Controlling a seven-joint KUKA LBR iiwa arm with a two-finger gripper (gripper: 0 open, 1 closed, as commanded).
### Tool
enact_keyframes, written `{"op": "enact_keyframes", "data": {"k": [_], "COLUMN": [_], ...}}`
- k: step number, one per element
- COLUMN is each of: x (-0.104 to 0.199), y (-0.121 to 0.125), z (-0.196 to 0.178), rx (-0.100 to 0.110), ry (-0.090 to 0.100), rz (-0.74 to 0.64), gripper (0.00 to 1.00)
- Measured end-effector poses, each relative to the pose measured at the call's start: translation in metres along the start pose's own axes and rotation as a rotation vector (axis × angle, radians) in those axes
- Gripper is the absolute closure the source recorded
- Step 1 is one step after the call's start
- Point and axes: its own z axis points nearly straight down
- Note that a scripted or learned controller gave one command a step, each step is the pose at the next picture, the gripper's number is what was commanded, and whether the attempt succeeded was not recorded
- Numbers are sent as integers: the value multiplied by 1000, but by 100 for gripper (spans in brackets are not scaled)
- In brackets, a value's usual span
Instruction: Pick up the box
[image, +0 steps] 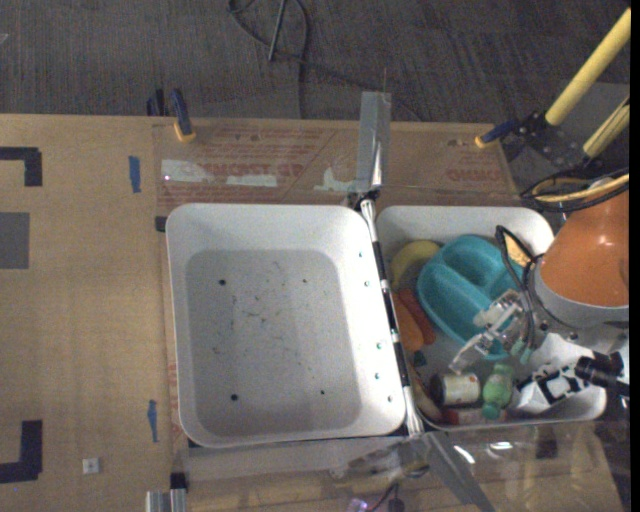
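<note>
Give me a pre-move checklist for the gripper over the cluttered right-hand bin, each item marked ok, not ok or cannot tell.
1. Target identified: cannot tell. No item in the shallow white right bin reads clearly as a box.
2. Gripper position: ok. The two-finger metal gripper is above the right bin's contents, beside the teal plastic divided dish.
3. Gripper state: cannot tell. Too blurred to judge.
4. Space around the gripper: not ok. The teal dish, a small green bottle and a small cylindrical can crowd close.
5. Drop area: ok. The shallow white left bin has bare floor.
</note>
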Motion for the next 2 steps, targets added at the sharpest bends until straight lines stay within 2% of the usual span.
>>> {"op": "enact_keyframes", "data": {"k": [1,2], "x": [35,1], "y": [21,-16], "z": [18,16], "rx": [34,35], "ry": [-24,-27], "rz": [-69,-64], "gripper": [0,0]}}
